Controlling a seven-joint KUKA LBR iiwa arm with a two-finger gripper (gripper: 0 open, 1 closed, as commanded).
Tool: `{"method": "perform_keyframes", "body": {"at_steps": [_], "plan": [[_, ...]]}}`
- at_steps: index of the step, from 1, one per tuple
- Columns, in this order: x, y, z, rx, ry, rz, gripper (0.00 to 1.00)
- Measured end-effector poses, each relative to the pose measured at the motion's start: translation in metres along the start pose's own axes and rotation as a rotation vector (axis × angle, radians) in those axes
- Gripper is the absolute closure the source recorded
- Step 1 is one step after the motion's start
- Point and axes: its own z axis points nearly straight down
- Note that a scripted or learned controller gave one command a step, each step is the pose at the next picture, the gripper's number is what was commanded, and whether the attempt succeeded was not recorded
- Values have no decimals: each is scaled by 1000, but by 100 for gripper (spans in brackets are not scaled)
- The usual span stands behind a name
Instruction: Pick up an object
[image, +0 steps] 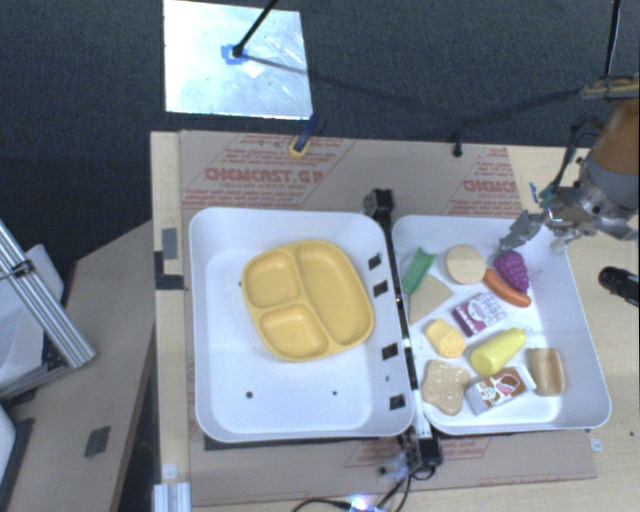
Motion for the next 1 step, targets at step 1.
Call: {"method": "perform_keyframes", "body": {"at_steps": [1], "plan": [[-8, 0, 58, 4, 1, 2, 0]]}}
